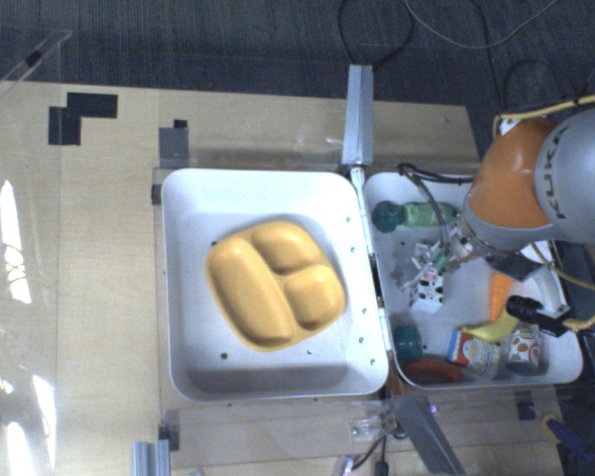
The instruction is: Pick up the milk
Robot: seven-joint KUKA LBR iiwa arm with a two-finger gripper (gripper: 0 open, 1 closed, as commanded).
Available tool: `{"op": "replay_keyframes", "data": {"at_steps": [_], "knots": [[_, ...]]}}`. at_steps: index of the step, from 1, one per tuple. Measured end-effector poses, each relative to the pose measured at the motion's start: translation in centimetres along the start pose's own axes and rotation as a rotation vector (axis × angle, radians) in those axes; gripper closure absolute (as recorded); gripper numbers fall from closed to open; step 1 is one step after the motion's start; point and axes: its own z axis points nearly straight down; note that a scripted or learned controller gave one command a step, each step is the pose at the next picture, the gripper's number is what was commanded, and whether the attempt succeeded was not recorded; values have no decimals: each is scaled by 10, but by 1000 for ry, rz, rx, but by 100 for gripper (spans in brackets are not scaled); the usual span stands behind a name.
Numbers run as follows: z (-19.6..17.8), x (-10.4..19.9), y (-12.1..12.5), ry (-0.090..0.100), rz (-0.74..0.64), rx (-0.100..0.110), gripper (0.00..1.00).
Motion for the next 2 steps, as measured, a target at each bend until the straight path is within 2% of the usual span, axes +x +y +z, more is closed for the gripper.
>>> {"op": "replay_keyframes", "data": {"at_steps": [1,2], "knots": [[-12,-1,3,-4,-2,-6,100],[-181,5,51,2,302,6,100]]}}
